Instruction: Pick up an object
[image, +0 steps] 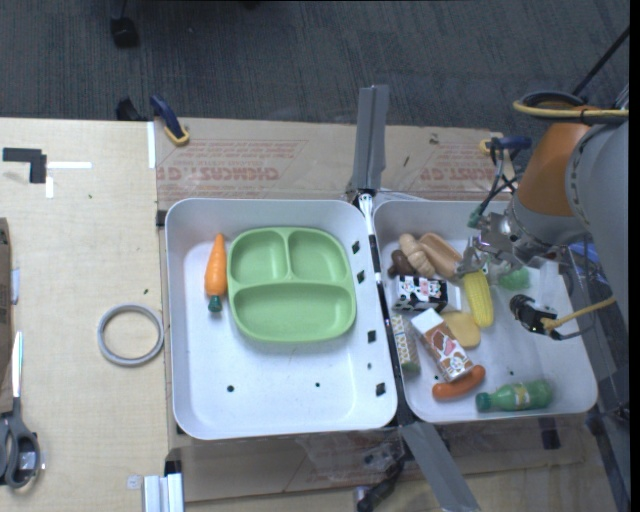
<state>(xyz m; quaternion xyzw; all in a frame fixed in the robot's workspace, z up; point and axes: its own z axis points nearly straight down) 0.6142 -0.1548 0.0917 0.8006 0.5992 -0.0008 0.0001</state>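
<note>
The gripper (487, 252) sits low over the upper part of the right bin (570, 400), but the wrist and grey arm w/ orange band (556, 180) cover most of it from above; whether it is released or clenched can't be told from this angle. No item is seen held by it. It hovers just above the top end of the corn cob (479, 299), touching or not is unclear.

Right bin contents, partly overlapping and hard to separate: two tan bread-roll/hot-dog shapes (432, 255) at upper left, w/ a dark brown piece tucked beside them; a small black-and-white patterned box (418, 291) below; a yellow ribbed corn cob running roughly top to bottom; a pale yellow rounded lump (462, 328), prob. plastic food; a red-and-white printed carton (445, 346) tilted; a glossy orange-red sausage (459, 384); a green bottle (514, 396) w/ yellow label lying on its side near the bottom edge. A speckled flat bar (403, 341) lies along the bin's left wall. A black cable loop (533, 315) from the arm hangs over the bin; something green behind the gripper is mostly hidden.

Left bin (280, 400): smooth matte green divided plate (292, 285), three compartments, and an orange toy carrot (215, 268) w/ green tip just beside its left rim.

On the wood bench at left: a grey ring (130, 333); scissors (17, 440) cut off by the frame edge.
</note>
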